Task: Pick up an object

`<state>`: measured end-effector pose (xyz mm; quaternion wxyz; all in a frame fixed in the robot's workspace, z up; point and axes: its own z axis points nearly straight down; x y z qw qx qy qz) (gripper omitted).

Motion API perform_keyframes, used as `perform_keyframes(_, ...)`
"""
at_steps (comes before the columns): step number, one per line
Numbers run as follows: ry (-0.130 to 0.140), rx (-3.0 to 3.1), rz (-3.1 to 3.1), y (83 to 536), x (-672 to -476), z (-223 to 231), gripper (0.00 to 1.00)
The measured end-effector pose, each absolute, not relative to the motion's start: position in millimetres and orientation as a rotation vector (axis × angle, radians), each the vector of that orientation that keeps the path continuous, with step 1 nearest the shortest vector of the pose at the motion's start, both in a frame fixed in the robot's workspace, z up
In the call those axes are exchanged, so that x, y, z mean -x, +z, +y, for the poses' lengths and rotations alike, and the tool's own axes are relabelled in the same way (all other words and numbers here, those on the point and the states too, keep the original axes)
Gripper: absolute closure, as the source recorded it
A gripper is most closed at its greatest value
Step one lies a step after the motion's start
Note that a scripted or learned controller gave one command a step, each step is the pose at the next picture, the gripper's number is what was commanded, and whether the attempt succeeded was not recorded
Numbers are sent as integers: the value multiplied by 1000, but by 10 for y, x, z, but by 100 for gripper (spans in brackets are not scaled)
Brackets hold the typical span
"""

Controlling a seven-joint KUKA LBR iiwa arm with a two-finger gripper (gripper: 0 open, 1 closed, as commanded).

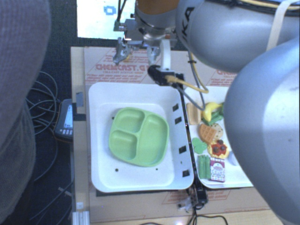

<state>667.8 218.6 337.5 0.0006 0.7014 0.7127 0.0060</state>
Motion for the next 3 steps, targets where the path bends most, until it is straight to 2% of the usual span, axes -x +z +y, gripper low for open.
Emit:
perform_keyframes(1,6,-2214,2227,3445,-6686,2356,0)
perform_keyframes(2,26,-2208,2224,4790,-6684,2348,0)
perform_keyframes(3,14,-2211,2225,5398,-6680,2342,0)
